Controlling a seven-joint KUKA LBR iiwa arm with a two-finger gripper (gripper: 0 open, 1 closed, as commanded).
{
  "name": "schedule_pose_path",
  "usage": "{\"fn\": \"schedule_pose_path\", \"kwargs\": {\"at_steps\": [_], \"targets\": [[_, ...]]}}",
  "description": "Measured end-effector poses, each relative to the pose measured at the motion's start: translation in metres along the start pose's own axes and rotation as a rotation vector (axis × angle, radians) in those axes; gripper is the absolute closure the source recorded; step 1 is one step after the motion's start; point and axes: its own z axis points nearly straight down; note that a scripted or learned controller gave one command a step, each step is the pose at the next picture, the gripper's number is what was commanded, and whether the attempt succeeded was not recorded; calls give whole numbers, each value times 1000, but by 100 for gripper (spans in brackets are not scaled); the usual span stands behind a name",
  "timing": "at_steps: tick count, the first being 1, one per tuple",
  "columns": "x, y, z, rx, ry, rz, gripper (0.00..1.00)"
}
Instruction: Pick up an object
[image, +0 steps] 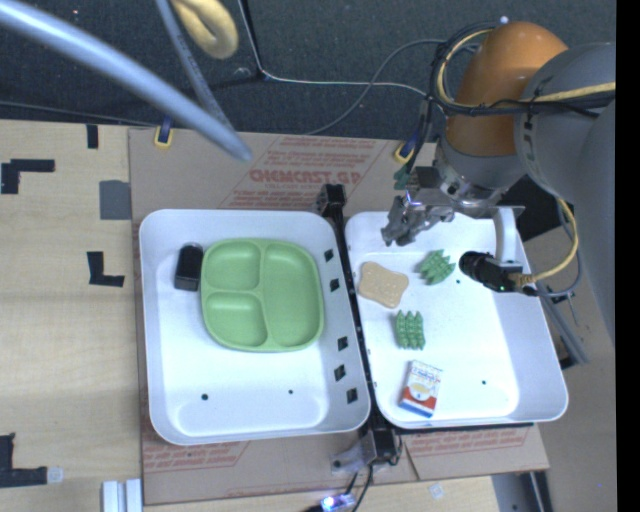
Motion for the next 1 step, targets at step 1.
{"fn": "schedule_pose_path", "kwargs": {"at_steps": [1], "targets": [[48, 2, 14, 1, 0, -1, 100]]}}
